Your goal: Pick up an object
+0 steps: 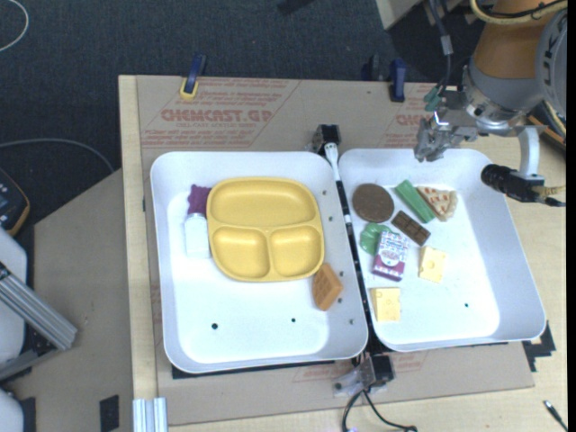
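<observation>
Starting big: brown cardboard board [270,106] with red print, lying under both bins on the bench.

Left bin [243,331], white and shallow. Right bin [486,277], same kind, pressed right up against it.

Grey arm [517,25] with the orange band, coming in from the upper right. Gripper [436,147] hanging over the far rim of the right bin, near its back left corner, apart from the items below. Can't tell how far open or whether anything's in it, too small and dark from this angle.

In the left bin:
- yellow divided plate [265,228], sitting in the far half
- white bottle [195,235], touching the plate's left edge
- purple item [199,197], just behind the bottle, shape hard to make out
- brown cracker [328,287], tilted, just off the plate's near right corner

In the right bin, all bunched in the left half:
- brown disc [373,202], closest to the divider at the back
- green block [416,196], just right of the disc
- pizza wedge [440,202], touching the green block's right side
- dark brown bar [410,227], just in front of the block
- green lump [371,238], partly tucked under a purple-and-white packet [391,253]
- yellow cheese square [433,265], right of the packet
- second yellow square [387,303], nearest the front
</observation>
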### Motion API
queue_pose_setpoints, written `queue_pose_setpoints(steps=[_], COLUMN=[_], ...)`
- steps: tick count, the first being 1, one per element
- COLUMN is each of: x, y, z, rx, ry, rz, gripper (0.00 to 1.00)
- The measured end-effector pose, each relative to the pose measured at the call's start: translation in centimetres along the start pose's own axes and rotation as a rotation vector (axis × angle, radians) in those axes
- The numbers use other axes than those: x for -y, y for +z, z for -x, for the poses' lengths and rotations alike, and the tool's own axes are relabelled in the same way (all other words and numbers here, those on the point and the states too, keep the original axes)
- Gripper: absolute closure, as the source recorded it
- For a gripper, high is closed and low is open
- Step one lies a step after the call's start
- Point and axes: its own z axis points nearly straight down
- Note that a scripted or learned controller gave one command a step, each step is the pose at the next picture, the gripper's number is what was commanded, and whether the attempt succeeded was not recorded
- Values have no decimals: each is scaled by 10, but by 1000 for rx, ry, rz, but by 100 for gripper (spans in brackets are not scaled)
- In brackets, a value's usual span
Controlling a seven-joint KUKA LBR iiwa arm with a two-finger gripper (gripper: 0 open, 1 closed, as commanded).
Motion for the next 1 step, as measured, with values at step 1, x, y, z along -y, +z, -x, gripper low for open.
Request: queue_pose_setpoints(steps=[1], x=[35], y=[-7], z=[-35], rx=[-3], ry=[-2], rz=[-10], gripper=[100])
